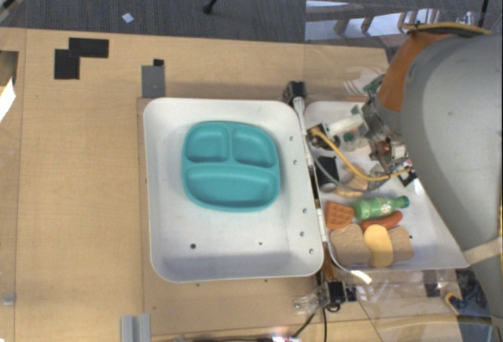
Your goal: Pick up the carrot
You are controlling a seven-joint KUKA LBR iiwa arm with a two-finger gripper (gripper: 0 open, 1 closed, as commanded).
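my jaws hang low in the right bin (424, 251), and i cannot tell from this view whether they stand wide or narrow; my gripper (384, 155) is lost in the clutter of my own wrist and cabling. the carrot (391, 218) lies just below my jaws in the view, toward the bin's near edge, apart from them and not held. it is a short orange-red stick with its long axis running across the view, tilted a little upward toward my arm's side. which end is the tip i cannot tell, since most of it is covered. a green bottle (379, 207) lies between my jaws and the carrot, parallel to it and pressed along its upper side, so it overlaps the carrot from above. away from my arm, beside the bottle's base, sits an orange waffle-patterned piece (339, 215). farther below the carrot, a yellow rounded piece (378, 245) rests on top of tan bread-like lumps (351, 244), close under the carrot's lower side. a pale thin sliver (353, 193) lies below my jaws on the side away from my arm, near the bin wall. well away across that wall, the left bin (161, 199) holds a teal divided plate (231, 166).
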